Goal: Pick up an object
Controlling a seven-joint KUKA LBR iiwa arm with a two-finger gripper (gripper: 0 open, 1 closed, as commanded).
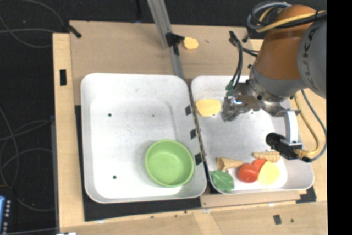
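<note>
In the camera view the gripper (230, 110) hangs low over the right bin (242, 132) near its upper left corner, just beside a pale yellow rounded object (208, 107) against the dividing wall; whether it is open I cannot tell. Bare white floor spreads mid-bin, while five smooth toys crowd the lower edge: two cones (229, 163), green piece (222, 179), red piece (248, 172), yellow ball (269, 173). The left bin (118, 118) holds one round green bowl (169, 163); one yellow bit (191, 43) lies on the desk (110, 47).
</note>
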